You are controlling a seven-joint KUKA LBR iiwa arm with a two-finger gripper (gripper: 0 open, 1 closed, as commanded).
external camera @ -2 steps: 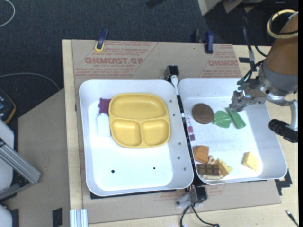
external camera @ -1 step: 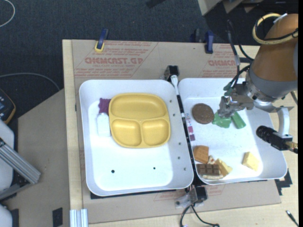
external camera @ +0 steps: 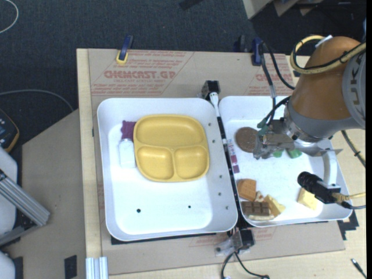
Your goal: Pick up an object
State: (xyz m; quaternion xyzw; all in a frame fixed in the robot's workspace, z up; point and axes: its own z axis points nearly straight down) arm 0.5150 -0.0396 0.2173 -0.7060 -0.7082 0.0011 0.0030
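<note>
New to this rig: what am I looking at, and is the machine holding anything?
One camera looks down on a bench from above. The grey and orange machine on the right is a robot arm. Its gripper hangs low in the right bin, beside a brown disc. That bin also has a green piece, brown blocks and a yellow block. The left bin holds a yellow plate. Whether anything is held, I cannot tell.
</note>
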